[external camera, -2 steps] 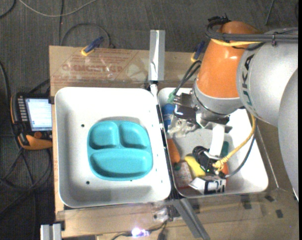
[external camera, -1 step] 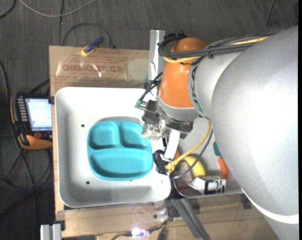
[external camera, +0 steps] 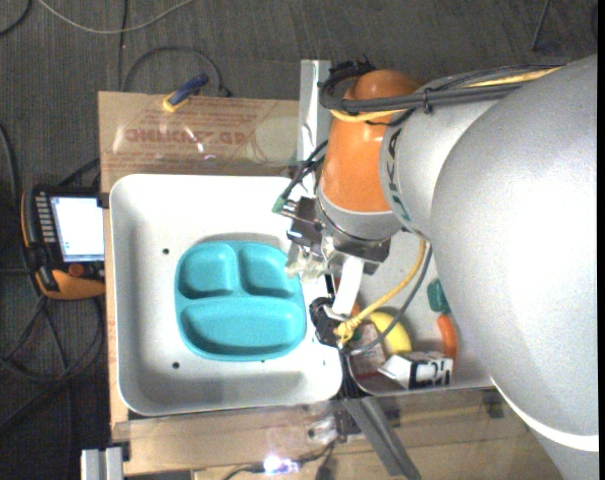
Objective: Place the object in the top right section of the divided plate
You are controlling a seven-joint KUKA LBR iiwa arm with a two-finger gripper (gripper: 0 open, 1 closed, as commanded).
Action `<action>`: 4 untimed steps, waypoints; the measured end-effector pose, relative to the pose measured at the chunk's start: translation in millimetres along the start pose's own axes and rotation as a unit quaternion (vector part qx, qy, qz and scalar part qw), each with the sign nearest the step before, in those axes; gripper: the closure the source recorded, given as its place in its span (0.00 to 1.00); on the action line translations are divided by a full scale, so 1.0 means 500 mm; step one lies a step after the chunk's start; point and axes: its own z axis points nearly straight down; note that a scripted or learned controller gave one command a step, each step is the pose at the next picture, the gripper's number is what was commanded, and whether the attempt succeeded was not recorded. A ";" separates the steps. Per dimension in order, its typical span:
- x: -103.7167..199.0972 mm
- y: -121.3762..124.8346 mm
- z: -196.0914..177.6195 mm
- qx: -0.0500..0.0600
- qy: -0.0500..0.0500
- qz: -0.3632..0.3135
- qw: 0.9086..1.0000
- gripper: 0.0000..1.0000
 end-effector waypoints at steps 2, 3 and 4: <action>0.053 -0.092 0.234 -0.004 0.018 0.358 0.934 1.00; 0.062 0.087 0.214 0.004 0.002 0.431 0.902 1.00; 0.009 0.131 0.001 -0.001 0.003 0.366 0.931 1.00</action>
